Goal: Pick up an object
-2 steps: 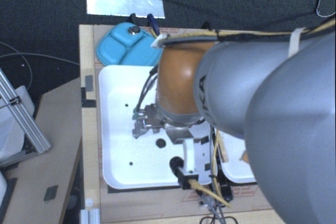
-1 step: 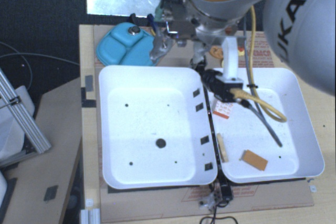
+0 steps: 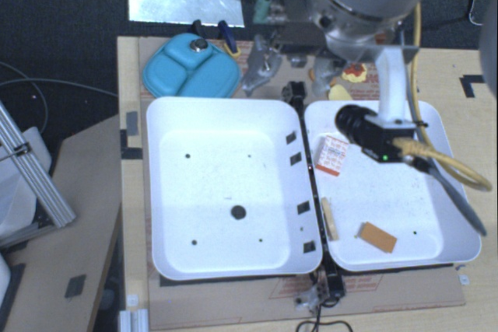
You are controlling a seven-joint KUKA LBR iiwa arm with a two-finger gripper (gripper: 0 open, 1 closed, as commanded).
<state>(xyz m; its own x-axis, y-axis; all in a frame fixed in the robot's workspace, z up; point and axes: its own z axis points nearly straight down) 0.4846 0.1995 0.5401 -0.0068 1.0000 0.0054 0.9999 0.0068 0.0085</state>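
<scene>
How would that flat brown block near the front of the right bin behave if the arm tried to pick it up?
The brown block looks flat and stiff, so it probably won't roll or tip. Lying low on the right bin floor, it may slide when nudged. It seems light for its size.

right bin (image 3: pixel 436 245) | red-white packet (image 3: pixel 332 155) flat | brown block (image 3: pixel 377 237) | stick (image 3: pixel 329 218)

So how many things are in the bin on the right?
3 that I can see: a red-and-white packet near the top left, a wooden stick along the left wall, an orange block near the bottom. The arm may hide more.
</scene>
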